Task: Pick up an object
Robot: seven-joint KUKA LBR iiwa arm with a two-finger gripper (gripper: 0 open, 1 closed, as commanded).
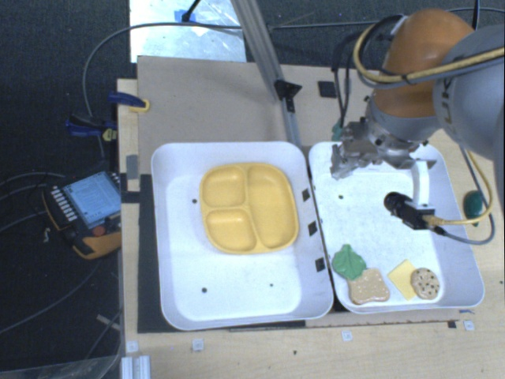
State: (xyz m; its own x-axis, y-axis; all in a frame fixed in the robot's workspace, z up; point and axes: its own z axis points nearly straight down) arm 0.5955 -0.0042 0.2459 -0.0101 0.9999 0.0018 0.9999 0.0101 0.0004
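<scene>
The arm [473,93] is reaching in from three o'clock and the gripper [345,163] is hanging over the eleven o'clock corner of the right bin [371,227], close to the rim. Whether it is spread or closed, I cannot tell from this angle, and nothing is showing in its grasp. The pickable pieces are all sitting well apart from it, down at the bin's six o'clock edge. The green leaf [348,261] is lying at seven o'clock and overlapping the toast [368,288] just below it. The yellow cheese [401,277] is resting beside the toast, and the cookie [425,283] is touching the cheese at five o'clock. The bin floor between gripper and food is lying bare, so nothing is blocking that stretch. A small green rounded thing [473,204] is peeking out at the three o'clock rim under the arm; I cannot tell if it is inside the bin. Over in the left bin [237,290], a yellow tray [248,208] with three compartments is sitting just above centre. Both bins are resting on a brown board [205,101], which is lying on dark carpet [55,54]. A metal pole [260,46] is slanting down from twelve o'clock to the gap between the bins. Blue clamps [125,99] are gripping the board's nine o'clock edge. A pendant [87,204] with a blue screen is lying on the carpet beyond them, among trailing cables.
</scene>
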